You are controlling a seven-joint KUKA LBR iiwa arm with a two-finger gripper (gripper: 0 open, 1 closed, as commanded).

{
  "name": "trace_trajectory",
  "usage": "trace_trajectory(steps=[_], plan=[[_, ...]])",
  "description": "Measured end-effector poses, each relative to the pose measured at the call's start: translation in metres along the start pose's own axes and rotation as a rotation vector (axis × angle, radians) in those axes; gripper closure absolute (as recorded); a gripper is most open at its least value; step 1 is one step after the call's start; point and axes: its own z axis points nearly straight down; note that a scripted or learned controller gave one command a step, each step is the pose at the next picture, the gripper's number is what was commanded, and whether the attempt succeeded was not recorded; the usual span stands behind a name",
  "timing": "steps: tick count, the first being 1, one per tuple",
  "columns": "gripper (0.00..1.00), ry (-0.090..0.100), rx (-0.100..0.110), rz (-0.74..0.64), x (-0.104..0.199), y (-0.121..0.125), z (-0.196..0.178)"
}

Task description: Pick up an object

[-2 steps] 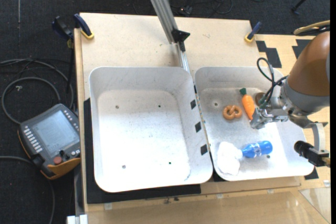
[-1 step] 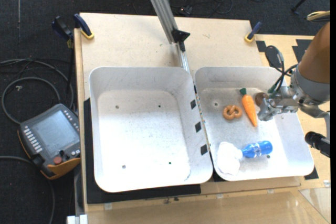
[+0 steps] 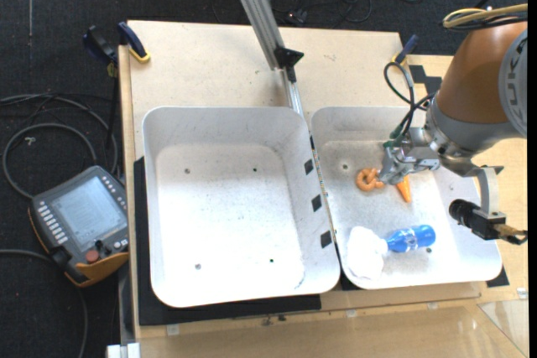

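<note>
1. Dark carpet strewn with cables surrounds a pale wooden bench that bears two shallow white bins side by side; a teach pendant lies on the floor at the left.
2. In the right bin, the gripper hangs low over the middle, under the grey arm with its orange band.
3. Whether the gripper is spread or pressed together cannot be told; nothing can be seen between its tips.
4. An orange ring-shaped piece lies on the bin floor just beside the gripper, on its left.
5. An orange carrot-like piece lies just below the gripper, its long axis running from upper left to lower right, the tip toward the near rim.
6. A blue bottle lies on its side nearer the front, long axis roughly left to right, slightly raised at the right end.
7. A white crumpled object touches the bottle's left end.
8. The left bin sits beside it, their walls meeting.
</note>
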Motion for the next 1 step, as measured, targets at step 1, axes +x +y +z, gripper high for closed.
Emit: trace_trajectory(steps=[1], plan=[[1.00,0.000,-0.001,0.001,0.0453,0.0209,-0.0124]])
